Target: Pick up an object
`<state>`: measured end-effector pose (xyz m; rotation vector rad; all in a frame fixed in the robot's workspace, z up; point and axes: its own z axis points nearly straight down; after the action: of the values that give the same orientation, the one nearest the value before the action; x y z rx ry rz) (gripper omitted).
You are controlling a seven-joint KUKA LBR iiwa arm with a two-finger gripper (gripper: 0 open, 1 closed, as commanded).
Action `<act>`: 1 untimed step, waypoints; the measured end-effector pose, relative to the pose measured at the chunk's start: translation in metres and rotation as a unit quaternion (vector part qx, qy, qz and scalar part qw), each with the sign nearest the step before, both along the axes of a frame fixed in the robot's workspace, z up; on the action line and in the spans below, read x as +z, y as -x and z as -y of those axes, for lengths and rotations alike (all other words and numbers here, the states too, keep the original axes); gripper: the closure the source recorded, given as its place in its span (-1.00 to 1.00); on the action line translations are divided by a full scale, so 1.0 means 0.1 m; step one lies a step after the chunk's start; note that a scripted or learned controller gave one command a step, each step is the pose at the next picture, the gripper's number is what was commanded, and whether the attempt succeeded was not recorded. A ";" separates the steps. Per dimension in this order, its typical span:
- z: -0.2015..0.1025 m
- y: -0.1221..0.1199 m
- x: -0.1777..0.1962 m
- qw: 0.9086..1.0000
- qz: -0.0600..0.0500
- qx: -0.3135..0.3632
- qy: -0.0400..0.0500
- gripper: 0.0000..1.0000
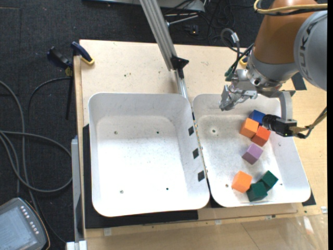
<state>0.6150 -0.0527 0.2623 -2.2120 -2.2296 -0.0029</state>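
The arm (307, 40) is a thick, rounded thing, glossy grey on its outer casing with a broad orange band bulging above the wrist. Below that sits a cluster of bare silver metal fittings, narrowing to the small grey claw (227, 104). Thin cables, one yellowish and others dark, loop over the orange part, and a black boxy attachment hangs off a pale bracket beside the wrist.

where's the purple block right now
The purple block lies in the right-hand bin of the camera view, about mid-bin, just below the red block and above the lower orange block.
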 end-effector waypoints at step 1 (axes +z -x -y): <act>-0.59 0.17 0.01 1.000 -0.001 0.000 0.000 1.00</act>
<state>0.5982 0.0066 0.2629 -2.2103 -2.2293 -0.0006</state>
